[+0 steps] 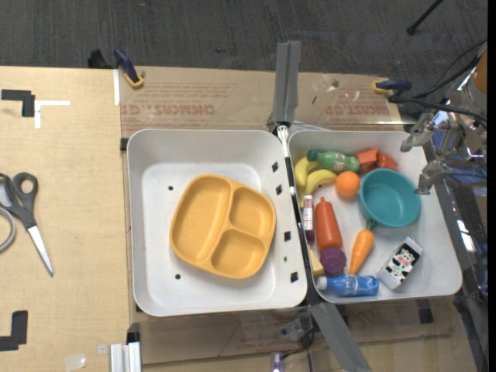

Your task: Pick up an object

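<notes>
The right bin (446, 281) holds several toy items: a teal bowl (390, 198), an orange (348, 184), a yellow banana (314, 177), a green bottle (335, 160), a red ketchup bottle (328, 223), a carrot (361, 250), a purple grape bunch (333, 260), a blue bottle (350, 285) and a cow-print carton (401, 263). A yellow divided plate (223, 227) lies in the left bin (147, 177). My gripper (417, 161) hovers over the right bin's far right corner, just right of the teal bowl. It is open, with nothing between its fingers.
Red blocks (376, 160) sit behind the bowl, and a small white tube (308, 211) lies by the divider wall (291, 200). Scissors (27, 215) rest on the bench at the left. Blue clamps (128, 67) (395, 86) hold the cardboard behind the bins.
</notes>
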{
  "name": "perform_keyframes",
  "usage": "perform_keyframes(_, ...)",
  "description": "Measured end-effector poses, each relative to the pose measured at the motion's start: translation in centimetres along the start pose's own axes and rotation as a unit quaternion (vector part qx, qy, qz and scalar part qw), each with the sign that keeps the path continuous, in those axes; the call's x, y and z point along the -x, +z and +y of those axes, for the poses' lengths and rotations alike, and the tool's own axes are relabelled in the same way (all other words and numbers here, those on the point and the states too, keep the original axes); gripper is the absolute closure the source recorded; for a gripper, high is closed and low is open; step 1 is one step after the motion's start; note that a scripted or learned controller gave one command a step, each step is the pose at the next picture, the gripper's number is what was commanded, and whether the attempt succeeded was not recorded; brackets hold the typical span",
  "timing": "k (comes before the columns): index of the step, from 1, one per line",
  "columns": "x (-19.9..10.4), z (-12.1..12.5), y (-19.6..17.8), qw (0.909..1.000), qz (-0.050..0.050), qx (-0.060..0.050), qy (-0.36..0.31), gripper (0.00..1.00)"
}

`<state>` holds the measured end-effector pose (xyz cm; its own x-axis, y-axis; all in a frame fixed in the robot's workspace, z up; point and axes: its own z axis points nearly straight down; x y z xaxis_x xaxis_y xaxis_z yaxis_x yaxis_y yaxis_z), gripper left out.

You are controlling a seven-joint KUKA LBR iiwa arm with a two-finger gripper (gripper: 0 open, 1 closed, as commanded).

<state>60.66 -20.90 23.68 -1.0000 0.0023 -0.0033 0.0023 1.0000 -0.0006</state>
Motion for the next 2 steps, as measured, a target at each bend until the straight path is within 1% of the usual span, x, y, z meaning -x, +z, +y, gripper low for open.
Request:
perform_keyframes(1,-6.3,-1.1,13.2,0.9984,-0.001,-0.001,0.057,0.0)
perform_keyframes(2,1.8,4.2,14.2,0.9971,0.006,0.001,0.076,0.0)
